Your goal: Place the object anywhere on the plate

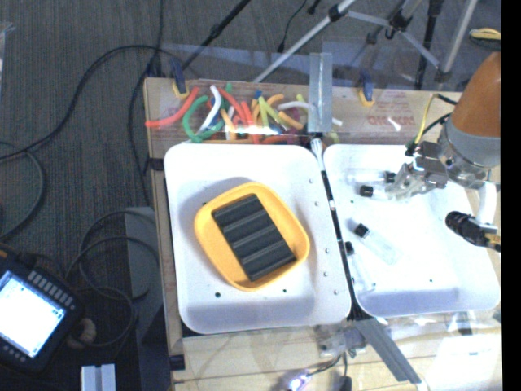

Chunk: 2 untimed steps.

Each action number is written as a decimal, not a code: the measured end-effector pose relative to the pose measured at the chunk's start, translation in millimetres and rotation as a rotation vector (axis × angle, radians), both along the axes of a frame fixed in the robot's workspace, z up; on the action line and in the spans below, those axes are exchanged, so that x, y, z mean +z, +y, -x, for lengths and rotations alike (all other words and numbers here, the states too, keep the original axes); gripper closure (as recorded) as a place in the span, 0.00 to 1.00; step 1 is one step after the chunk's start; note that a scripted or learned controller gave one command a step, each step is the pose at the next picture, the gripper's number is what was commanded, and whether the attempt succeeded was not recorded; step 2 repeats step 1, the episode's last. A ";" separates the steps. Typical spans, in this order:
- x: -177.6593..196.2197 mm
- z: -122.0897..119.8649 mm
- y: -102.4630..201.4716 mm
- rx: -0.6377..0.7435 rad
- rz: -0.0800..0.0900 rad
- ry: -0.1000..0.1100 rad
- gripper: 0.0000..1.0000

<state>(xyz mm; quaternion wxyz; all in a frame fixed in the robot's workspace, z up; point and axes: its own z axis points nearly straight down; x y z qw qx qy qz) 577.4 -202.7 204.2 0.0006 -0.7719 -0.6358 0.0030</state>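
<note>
Overhead, the wooden bench (244, 357) carries two shallow white bins side by side on grey carpet, with black cables trailing at the left and a lit tablet (28, 312) at the near left corner. A tangle of coloured tubes (232, 114) lies along the far edge of the bench, and tripod legs (391, 15) stand beyond it. The left bin (183, 300) holds a yellow plate (210, 247), and a black ridged block (253, 235) already lies on the plate, set at a slant. The right bin (423, 287) holds small clear pieces with black caps (370, 239). The arm (476, 112) reaches in from the right, its claw (404, 179) low over the far part of the right bin; whether the claw is apart or together I cannot tell.
</note>
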 end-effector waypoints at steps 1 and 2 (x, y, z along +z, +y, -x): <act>0.0 0.0 0.0 0.000 0.000 0.000 0.00; 0.0 0.0 0.0 0.000 0.000 0.000 0.00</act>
